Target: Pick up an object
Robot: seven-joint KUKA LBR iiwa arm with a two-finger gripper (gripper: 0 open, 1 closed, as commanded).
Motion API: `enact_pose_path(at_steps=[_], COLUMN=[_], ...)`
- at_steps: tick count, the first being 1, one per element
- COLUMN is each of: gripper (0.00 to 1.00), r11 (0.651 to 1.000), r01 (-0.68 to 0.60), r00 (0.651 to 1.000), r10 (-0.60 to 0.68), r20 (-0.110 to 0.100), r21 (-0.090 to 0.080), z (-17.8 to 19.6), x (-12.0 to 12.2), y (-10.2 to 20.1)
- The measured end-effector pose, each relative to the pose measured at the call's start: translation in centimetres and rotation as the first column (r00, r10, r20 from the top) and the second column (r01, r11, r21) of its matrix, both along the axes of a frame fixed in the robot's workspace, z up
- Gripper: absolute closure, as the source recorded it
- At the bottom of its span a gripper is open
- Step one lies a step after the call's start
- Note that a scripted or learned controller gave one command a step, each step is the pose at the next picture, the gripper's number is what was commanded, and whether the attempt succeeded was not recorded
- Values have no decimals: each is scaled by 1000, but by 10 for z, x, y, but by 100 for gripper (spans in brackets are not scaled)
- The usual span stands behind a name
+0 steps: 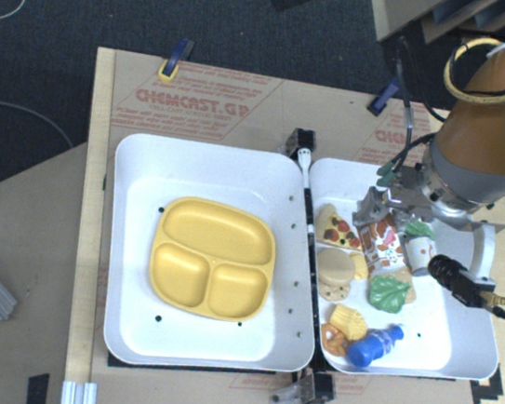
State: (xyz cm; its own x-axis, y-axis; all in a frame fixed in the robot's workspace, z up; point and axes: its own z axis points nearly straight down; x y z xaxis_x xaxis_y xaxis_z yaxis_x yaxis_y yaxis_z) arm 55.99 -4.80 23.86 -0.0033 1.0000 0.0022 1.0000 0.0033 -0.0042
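Whether the jaws are open or closed cannot be told, for the two-finger gripper (376, 208) is seen from above at a slant and its tips are lost among dark metal parts and the clutter below. It hangs low over the upper part of the right shallow white bin (470, 351), just beside a red and white printed snack packet (385, 244), and nothing can be made out between its tips. The grey arm with its orange band (496, 101) reaches in from the right, above that bin's far corner.

The things to be picked lie crowded in the left half of the right bin. A toy pizza slice with red dots (336, 228) lies near the dividing rim. Below it sits a round tan biscuit-like disc (335, 267). A green leafy toy (389, 293) lies just under the packet. Nearer the front rim, a small yellow and orange toy (344, 323) touches a blue plastic bottle (370, 347) lying on its side.

The left shallow white bin (138, 179) holds a yellow plastic plate with three compartments (212, 258), lying flat near its middle. Both bins rest on a brown cardboard sheet (118, 92).
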Motion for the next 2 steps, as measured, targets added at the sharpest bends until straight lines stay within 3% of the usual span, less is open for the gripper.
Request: enact_pose_path(at_steps=[1,2], gripper=[100,100], r11=[1000,1000], r01=[0,3], r00=[1000,1000], r10=[0,-3], r20=[-2,7], r21=[0,-3], z=[-20,-10], x=[-27,-13], y=[32,27])
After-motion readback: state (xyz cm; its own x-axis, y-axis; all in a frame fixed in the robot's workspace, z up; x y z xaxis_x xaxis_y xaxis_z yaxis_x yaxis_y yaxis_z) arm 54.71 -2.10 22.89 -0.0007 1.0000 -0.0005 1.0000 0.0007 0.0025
